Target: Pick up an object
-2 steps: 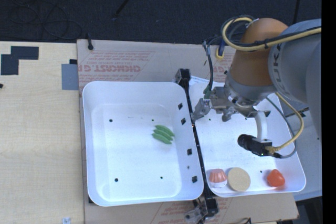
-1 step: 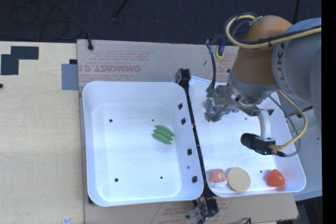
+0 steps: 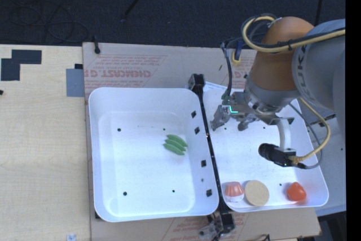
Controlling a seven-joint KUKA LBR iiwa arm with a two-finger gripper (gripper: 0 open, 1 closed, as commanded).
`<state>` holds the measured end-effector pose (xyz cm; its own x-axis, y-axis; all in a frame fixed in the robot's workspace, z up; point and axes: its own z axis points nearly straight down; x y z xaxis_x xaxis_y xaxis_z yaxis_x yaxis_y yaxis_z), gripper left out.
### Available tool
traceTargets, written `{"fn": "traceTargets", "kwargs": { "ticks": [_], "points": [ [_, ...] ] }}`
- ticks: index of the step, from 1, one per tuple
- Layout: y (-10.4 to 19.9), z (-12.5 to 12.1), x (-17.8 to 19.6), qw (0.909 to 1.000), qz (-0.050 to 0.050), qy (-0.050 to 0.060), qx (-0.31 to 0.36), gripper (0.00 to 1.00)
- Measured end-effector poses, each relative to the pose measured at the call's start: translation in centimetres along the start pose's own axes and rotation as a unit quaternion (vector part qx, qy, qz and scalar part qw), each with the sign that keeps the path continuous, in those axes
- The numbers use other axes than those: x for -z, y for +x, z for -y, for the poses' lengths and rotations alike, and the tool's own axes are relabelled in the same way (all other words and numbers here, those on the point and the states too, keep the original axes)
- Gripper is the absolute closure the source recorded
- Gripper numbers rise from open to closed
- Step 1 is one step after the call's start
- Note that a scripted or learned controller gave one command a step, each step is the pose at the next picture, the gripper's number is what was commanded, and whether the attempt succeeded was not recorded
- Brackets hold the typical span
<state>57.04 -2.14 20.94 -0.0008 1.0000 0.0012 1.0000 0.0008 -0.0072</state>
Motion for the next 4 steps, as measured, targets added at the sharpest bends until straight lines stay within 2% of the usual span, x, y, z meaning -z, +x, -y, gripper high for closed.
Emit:
{"fn": "traceTargets", "kwargs": {
  "ticks": [1,2,3,4],
  "points": [
    [-5.3,-1.9,-2.3,1.0000,0.002,-0.002,-0.002,0.00],
    [0.5,-4.6,-2.2,1.0000,0.000,-0.003,0.002,0.00],
    [8.1,-4.1,-2.2,1.0000,-0.001,-0.002,0.003,0.00],
    [13.1,-7.5,5.9,1.0000,0.000,-0.007,0.002,0.00]
  ]
}}
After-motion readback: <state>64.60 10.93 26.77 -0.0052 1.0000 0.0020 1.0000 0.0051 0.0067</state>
